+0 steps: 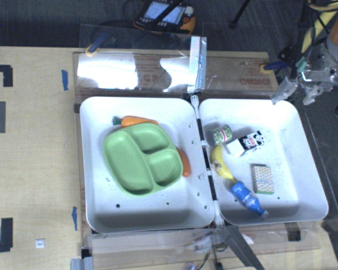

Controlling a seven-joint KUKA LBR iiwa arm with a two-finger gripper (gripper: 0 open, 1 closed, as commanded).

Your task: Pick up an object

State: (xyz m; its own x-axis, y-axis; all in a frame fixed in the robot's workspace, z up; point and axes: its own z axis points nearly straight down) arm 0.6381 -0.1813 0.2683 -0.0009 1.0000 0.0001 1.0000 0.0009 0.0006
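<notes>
The right bin (304, 151) holds a small green can (221, 134), a black-and-white toy (251, 141), a yellow banana (220, 162), a blue bottle (248, 197) and a checked tan box (262, 179). My gripper (296, 91) hangs over that bin's far right corner, above the rim and well away from all of these. Its two fingers stand apart, open, with nothing between them.
The left bin (96, 122) holds a green divided plate (142, 157), with a carrot (138, 120) at its far edge and an orange piece (185, 163) at its right. A clear upright panel (196, 63) stands behind the bins. Cables hang at the top right.
</notes>
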